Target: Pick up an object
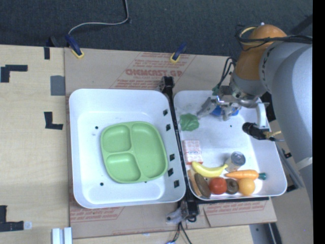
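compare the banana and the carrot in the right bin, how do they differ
The banana is yellow and curved; the carrot is orange and straight with a green tip at its right end. The banana lies left of the carrot, nearer the bin divider. Both lie flat among the toy foods at the near end of the right bin.

The hand (219, 107) hangs low in the right bin (269, 159), a green leafy piece (189, 121) just beside it and a banana (208, 170) further off.
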